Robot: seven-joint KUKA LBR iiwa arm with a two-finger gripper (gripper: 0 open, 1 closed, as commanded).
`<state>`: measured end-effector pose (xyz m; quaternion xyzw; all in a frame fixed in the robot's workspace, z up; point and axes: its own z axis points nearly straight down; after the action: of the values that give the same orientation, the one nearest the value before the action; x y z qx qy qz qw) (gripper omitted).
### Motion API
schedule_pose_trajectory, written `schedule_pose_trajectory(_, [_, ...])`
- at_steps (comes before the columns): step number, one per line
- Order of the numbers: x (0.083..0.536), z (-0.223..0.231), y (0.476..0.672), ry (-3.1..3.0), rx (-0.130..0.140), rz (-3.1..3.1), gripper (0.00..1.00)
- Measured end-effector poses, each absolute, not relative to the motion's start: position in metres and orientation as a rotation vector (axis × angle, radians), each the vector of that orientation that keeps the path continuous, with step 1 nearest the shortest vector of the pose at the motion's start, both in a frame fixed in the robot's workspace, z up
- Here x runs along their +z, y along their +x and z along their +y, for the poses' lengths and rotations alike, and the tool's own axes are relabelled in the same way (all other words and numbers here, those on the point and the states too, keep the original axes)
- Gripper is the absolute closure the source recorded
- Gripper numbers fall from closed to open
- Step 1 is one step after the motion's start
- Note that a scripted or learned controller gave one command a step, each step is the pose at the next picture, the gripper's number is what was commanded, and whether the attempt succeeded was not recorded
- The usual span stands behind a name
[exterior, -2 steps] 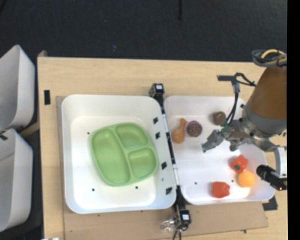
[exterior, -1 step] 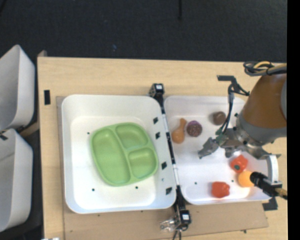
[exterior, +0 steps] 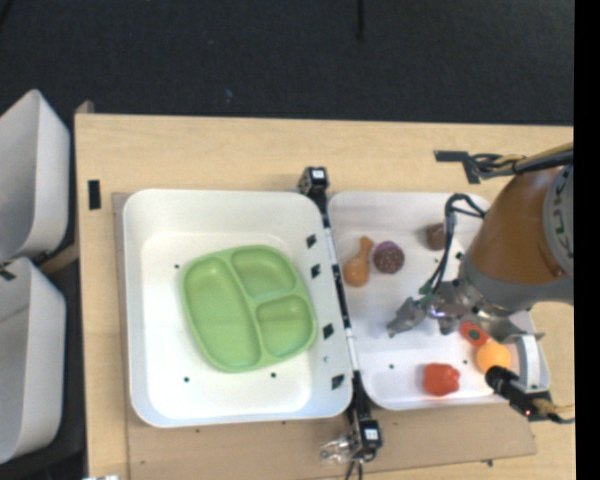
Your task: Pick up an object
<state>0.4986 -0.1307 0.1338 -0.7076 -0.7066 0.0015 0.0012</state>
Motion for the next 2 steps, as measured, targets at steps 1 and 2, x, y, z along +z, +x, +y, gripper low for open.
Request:
schedule_pose_trajectory(1, [0.099,-0.132,0.498,-2.223,0.003,-2.218,0.0])
schedule_pose_trajectory(2, [0.111,-0.133,0.5,-2.235,-0.002,-2.211,1.0])
